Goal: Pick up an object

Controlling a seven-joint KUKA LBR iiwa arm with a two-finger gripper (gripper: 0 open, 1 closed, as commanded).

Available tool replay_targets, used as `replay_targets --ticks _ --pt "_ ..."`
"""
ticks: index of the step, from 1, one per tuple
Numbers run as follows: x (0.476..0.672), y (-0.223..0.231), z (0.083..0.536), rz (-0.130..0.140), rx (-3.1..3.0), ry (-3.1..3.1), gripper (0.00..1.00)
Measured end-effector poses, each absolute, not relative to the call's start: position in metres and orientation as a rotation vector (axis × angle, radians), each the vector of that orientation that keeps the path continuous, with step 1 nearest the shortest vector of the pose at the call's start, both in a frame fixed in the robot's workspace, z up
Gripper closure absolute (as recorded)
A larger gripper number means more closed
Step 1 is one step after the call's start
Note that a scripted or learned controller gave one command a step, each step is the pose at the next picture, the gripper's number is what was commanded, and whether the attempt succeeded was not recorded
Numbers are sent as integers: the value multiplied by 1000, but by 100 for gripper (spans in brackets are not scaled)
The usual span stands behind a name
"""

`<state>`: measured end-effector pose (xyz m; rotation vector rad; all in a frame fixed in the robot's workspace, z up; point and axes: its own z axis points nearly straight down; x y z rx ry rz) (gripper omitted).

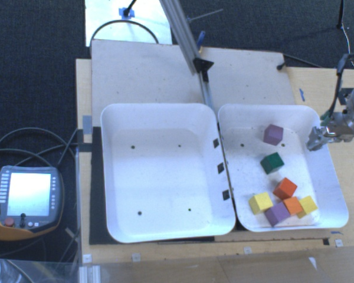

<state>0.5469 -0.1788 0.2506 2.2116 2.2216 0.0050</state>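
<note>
Blocks lie in the right bin [327, 175], seven of them, and any one can serve for the pick. The purple block [273, 134] sits alone near the far wall, the green block [272, 163] stands free in the middle, and the red block [285, 188] is a little below it. The other four, a yellow block [261, 203], a second purple block [277, 213], an orange block [293, 205] and a second yellow block [308, 205], are crowded together near the front wall, some touching. The gripper [316, 139] hangs over the right rim of this bin, and if its jaws are apart or together I cannot tell at this size. I judge the step is the approach. The best target seems the upper purple block or the green one, because each has open floor on all sides, so the jaws can come down without pushing a neighbour. The crowded group is risky, as it leaves little room between the blocks and the sloped front wall is close. The left bin [115, 175] lies beside on the tabletop [165, 63].
</note>
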Motion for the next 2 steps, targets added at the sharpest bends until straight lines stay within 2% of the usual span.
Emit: replay_targets --ticks 2 --pt "595 -63 238 6 2207 2233 100"
